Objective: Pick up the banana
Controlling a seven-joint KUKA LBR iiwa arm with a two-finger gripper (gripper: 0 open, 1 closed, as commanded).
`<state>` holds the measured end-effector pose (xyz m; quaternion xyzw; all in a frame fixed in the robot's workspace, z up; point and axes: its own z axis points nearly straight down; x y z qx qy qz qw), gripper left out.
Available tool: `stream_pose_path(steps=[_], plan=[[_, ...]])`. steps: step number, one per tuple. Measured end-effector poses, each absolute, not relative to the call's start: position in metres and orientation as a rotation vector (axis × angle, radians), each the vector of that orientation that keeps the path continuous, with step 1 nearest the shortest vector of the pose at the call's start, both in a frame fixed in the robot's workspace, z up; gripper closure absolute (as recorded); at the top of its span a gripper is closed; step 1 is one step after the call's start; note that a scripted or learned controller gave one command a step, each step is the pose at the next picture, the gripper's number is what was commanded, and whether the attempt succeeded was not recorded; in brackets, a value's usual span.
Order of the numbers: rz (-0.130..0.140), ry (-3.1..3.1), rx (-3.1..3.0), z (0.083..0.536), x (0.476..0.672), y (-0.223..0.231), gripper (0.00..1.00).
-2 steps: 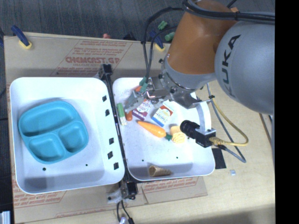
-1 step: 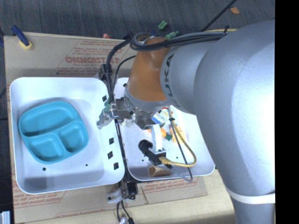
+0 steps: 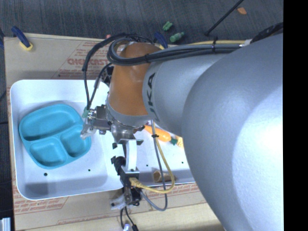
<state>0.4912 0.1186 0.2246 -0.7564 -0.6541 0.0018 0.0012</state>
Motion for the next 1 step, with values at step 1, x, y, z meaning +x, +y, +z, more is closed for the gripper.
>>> stream_pose_path(steps=[1], plan=[[0.000, -2.395, -2.033, 0.3212, 0.4769, 0.0558, 0.00]])
